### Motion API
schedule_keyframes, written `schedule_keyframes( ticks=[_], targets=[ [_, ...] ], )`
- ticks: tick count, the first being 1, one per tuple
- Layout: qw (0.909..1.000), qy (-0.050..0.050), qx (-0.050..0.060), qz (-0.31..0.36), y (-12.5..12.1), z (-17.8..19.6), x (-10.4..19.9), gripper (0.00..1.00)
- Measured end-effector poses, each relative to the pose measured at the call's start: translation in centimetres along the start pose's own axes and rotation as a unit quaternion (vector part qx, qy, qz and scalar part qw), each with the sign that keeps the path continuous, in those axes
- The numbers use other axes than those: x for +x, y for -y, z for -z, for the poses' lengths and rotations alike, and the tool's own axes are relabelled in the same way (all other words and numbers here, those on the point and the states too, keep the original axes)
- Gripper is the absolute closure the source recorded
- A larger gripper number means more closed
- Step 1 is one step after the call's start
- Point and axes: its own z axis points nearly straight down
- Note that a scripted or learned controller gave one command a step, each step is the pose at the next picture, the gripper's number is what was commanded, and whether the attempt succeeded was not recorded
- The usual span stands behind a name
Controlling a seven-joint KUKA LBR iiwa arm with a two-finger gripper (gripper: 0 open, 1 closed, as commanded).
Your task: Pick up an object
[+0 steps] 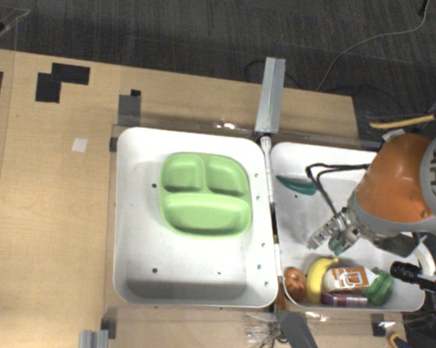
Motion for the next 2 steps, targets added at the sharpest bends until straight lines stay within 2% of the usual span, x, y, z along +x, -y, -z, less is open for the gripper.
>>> schedule_keyframes(
  ticks=[1,2],
  targets=[
    [0.9994,-0.002,0.002,-0.034,-9.3,9.1,5.6,1.00],
    [0.9930,-0.001,0.002,-0.118,-15.0,14.0,-0.9,1.00]
  ],
)
